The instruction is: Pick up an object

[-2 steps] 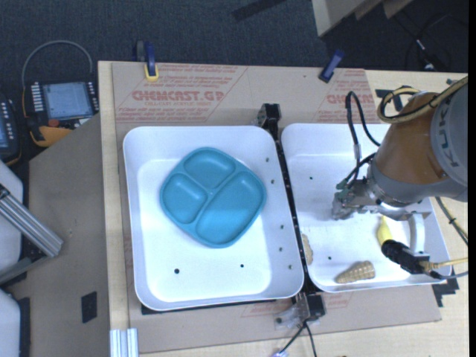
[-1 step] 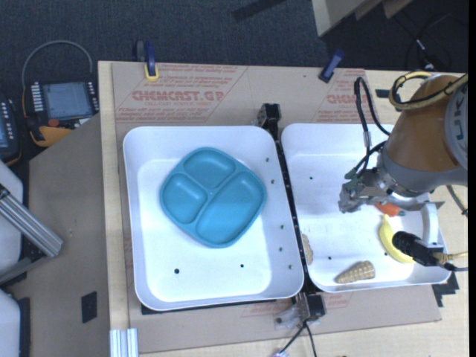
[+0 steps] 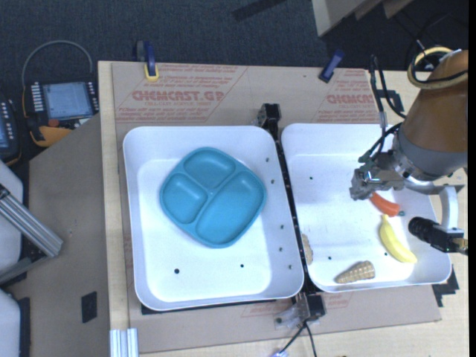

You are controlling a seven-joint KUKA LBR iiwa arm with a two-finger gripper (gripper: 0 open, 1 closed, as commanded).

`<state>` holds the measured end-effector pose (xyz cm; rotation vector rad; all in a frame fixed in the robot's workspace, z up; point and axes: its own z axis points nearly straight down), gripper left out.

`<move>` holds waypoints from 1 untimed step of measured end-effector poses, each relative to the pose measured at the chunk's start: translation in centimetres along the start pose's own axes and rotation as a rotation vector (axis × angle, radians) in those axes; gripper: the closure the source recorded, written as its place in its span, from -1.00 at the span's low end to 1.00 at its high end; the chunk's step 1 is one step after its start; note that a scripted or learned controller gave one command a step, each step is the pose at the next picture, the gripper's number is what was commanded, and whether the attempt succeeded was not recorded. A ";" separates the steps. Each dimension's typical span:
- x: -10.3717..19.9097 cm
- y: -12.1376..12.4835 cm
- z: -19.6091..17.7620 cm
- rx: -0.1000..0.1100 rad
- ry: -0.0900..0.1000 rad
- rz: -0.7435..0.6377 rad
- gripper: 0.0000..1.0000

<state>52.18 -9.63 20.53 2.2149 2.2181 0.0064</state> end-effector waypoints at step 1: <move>5.5 1.7 -1.3 0.004 0.002 -0.004 1.00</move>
